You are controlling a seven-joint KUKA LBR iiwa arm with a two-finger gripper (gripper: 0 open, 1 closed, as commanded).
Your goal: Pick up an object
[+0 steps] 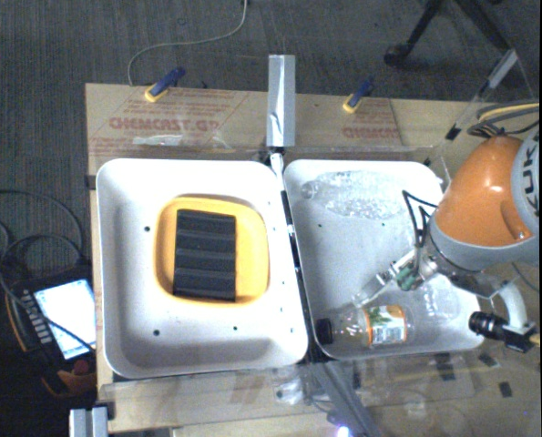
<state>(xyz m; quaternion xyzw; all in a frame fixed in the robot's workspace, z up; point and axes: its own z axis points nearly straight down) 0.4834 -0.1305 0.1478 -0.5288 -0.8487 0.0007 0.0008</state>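
Along the front edge of the right bin point(343, 244), near its front-left corner, you can see a clear plastic bottle point(366, 324) lying on its side, with an orange-and-green label and a dark cap pointing toward the divider between the two bins. A second clear bottle point(352, 194) lies near the back edge of that same bin, pale against the white floor and hard to make out. Over the right side of this bin you have the arm point(485, 212), its orange band bulging large above the wrist. The gripper point(405, 276) hangs below it toward the middle of the bin, just above and to the right of the labelled bottle; you cannot tell from this slant whether it is released or clenched, and nothing is visibly caught in it. Across the divider, the left bin point(125, 244) carries a yellow tray point(257, 244) at its centre with a black ribbed block point(205, 253) resting on it.
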